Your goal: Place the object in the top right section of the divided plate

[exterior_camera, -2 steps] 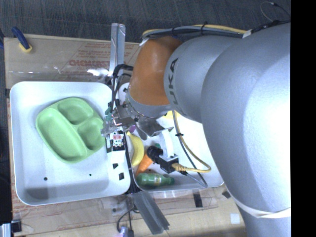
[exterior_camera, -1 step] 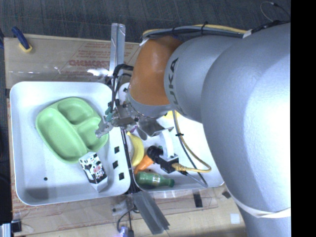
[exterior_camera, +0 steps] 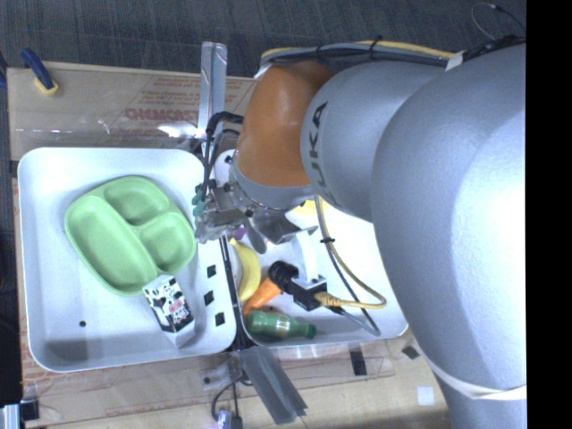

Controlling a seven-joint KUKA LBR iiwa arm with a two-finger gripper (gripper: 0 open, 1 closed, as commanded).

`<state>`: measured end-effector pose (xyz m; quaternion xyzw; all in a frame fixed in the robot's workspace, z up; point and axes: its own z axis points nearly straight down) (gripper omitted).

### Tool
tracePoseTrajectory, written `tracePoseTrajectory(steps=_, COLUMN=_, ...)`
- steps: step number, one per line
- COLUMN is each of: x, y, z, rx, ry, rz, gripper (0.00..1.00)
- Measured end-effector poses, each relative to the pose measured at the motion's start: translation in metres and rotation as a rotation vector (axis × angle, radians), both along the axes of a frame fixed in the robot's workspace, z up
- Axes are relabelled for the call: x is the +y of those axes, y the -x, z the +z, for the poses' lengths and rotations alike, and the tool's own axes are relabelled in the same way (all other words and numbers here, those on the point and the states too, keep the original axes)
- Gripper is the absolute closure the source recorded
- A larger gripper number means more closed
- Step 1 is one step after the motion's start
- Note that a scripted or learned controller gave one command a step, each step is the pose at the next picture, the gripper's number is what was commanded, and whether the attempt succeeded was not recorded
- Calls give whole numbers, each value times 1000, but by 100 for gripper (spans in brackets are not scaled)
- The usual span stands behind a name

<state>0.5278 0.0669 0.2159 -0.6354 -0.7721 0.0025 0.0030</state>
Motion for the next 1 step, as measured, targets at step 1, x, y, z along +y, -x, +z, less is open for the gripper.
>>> tracePoseTrajectory(steps=1, x=-3, y=40, z=-25, rx=-2, ry=1, rz=56, gripper=100)
